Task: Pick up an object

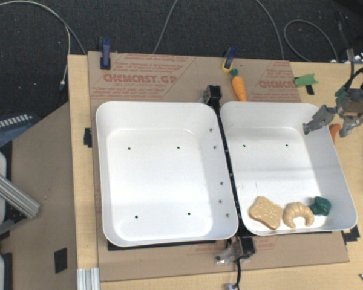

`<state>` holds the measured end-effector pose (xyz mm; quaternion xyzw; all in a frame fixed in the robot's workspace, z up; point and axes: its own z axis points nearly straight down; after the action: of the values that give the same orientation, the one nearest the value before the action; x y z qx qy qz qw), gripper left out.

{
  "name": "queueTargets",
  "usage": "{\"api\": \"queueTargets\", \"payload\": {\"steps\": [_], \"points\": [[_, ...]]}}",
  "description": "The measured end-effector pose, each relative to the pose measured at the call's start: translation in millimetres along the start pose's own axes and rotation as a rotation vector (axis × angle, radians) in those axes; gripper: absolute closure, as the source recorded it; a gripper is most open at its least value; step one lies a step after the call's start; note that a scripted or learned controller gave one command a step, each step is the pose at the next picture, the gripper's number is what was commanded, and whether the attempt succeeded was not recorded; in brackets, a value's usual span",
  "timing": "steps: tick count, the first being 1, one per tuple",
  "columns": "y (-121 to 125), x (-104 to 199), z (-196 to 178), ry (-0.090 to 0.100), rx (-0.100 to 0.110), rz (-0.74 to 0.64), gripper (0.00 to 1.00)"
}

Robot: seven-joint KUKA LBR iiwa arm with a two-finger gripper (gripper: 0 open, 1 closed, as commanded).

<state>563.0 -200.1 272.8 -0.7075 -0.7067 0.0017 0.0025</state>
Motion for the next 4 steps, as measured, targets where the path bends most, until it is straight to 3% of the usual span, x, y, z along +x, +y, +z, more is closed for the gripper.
{"api": "queueTargets", "payload": {"steps": [1, 4], "points": [[1.2, 0.3, -3.7, -0.001, -0.007, -0.001, 0.00], [-5.7, 23.8, 168.7, 0.000, -0.002, -0.002, 0.00]]}}
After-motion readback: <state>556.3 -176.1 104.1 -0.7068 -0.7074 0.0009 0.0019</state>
